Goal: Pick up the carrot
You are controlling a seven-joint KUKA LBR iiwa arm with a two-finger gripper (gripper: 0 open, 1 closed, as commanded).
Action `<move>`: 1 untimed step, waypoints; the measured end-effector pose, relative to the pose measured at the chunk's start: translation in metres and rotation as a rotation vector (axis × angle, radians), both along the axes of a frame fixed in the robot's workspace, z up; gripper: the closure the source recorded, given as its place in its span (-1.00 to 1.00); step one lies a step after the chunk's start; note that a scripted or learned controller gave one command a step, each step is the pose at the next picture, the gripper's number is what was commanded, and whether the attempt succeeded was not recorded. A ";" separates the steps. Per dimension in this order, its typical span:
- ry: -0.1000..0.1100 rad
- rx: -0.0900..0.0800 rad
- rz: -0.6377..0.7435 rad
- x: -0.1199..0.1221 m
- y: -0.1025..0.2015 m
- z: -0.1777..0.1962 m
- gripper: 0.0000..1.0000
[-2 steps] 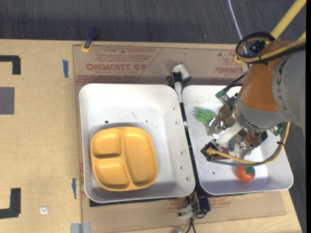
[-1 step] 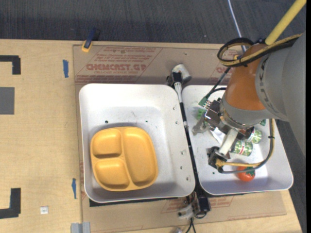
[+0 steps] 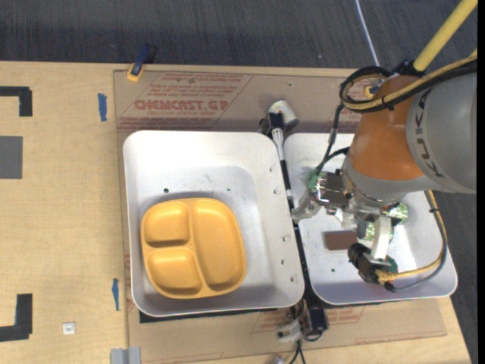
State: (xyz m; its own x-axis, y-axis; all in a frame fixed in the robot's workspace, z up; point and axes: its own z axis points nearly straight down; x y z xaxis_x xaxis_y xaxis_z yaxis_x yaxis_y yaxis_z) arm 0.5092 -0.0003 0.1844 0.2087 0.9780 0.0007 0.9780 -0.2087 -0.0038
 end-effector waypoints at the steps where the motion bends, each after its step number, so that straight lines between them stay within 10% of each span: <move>1: -0.002 -0.001 -0.001 -0.002 0.113 -0.017 -1.00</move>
State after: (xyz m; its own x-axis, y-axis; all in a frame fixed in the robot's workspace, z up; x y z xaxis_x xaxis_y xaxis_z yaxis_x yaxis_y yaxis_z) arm 0.5072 0.1128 0.1672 0.2093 0.9778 0.0004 0.9778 -0.2093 -0.0014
